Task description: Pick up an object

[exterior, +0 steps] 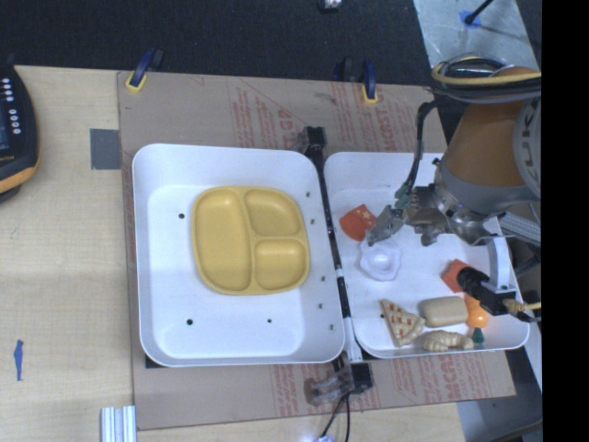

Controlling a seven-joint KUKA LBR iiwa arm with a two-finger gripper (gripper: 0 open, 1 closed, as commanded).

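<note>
Since nothing sat between the fingers, the pick was not yet made: every item lay in a bin, and closing on one and lifting it was all left to do. Nearest the camera, along the front wall of the right bin [363,178], lay a ridged beige shell-like piece [444,342], a wedge-shaped pizza slice [400,322] with a chequered top, and a smooth tan bread lump [444,310]. A glossy orange carrot [476,317] lay just beside the lump. A little farther back, a clear, crumpled-looking cup [379,262] rested near the bin's middle, and an orange-red block [455,273] lay toward the right. The gripper [403,235] hung just above and behind the cup, its metal fingers spread apart and gripping nothing. I judged the cup the likeliest target, being closest beneath them. Beyond it, a red angular piece [357,221] lay by the left wall. In the left bin [166,293], a matte yellow plate [250,239] with three rounded compartments lay flat at the centre. Both bins looked like smooth, hard white plastic, set on a cardboard sheet [230,109] clamped to the bench [55,274].
</note>
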